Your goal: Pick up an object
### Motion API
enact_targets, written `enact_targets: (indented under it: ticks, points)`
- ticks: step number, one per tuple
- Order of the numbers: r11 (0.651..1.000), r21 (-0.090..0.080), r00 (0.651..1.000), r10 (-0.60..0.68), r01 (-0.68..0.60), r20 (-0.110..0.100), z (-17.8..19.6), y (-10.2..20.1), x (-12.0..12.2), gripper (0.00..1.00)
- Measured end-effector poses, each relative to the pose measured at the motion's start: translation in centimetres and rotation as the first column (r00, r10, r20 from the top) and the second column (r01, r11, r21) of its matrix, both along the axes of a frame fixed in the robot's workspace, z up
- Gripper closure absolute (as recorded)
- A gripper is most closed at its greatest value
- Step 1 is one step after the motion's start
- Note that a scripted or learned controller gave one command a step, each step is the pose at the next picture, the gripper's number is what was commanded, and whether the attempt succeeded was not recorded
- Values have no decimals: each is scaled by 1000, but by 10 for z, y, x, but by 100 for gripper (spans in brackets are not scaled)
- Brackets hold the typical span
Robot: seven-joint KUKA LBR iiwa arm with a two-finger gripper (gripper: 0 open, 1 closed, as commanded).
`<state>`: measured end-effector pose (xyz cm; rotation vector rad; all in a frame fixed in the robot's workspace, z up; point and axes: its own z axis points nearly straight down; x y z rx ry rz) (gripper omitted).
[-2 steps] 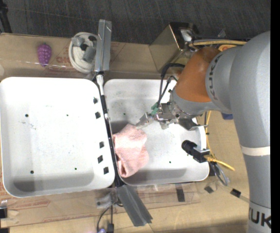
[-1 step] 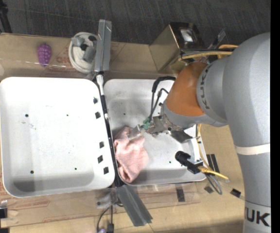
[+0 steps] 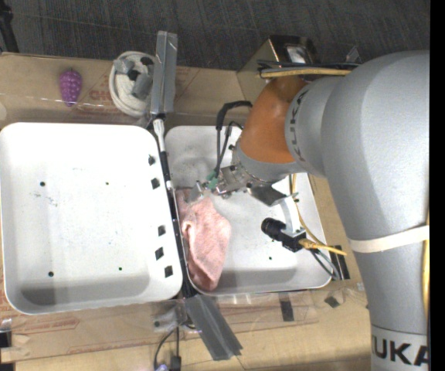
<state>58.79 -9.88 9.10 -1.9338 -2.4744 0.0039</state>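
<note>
The grey arm reaches down into the right bin, and the claw hangs low over the bin's far left part, close to the wall shared with the left bin. From this angle the wrist covers the tip, so it cannot be told whether the claw is spread or pressed together, and nothing can be seen pinched in it.

The pink cloth lies crumpled just below the claw, on the nearer side, along the right bin's left wall. Its upper edge comes up right beside the claw, but whether they touch cannot be told.

Well away from the claw, up and to its left, a small purple lump and a white round thing sit on the desk beyond the bins.
</note>
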Motion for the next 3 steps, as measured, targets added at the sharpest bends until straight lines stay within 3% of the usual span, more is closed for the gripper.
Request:
enact_targets:
  ticks: [1, 2, 3]
  points:
    - [1000, 3, 1000, 12, -12, -2, -1, -12, -68, 0]
    - [1000, 3, 1000, 12, -12, -2, -1, -12, -68, 0]
    - [1000, 4, 1000, 17, -17, -6, 7, -12, -68, 100]
